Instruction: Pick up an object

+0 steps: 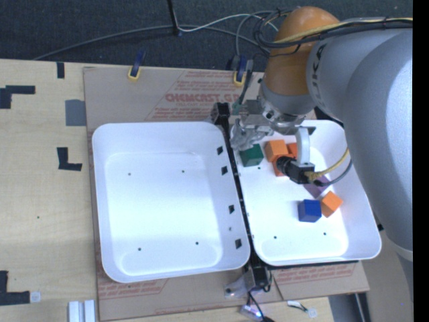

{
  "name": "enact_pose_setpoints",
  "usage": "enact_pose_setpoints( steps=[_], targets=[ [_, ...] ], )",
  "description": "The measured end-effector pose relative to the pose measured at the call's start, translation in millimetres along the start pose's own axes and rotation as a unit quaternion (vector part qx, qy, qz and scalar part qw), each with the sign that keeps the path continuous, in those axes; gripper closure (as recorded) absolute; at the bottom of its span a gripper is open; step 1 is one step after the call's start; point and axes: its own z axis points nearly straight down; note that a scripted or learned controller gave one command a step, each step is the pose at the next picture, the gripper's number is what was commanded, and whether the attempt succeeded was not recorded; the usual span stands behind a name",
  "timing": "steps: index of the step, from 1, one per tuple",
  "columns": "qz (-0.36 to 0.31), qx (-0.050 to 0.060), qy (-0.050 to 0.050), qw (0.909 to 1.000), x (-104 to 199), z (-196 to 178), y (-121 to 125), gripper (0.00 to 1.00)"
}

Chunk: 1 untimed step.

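Note:
My gripper point(247, 138) hangs over the far left corner of the right bin point(295, 247), close to the divider between the two bins. Just below its tip lies a dark green block point(253, 156); whether the gripper touches it cannot be made out. To the right of the green block sit two orange blocks point(277, 149), partly behind the wrist hardware. Further toward the near right lie a purple piece point(315, 188), a small orange block point(331, 203) and a blue cube point(309, 210).
The left bin point(161, 206) lies beside the right one, with a black clip strip point(233, 193) along their shared edge. The large grey arm point(375, 92) covers the right side. Cables point(221, 25) run across the dark background at the back.

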Motion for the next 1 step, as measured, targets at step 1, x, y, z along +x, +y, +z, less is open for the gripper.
enact_pose_setpoints(
  steps=[1],
  targets=[
    [0.000,-0.001,0.000,1.0000,42.5,-11.6,8.4,1.00]
  ],
)
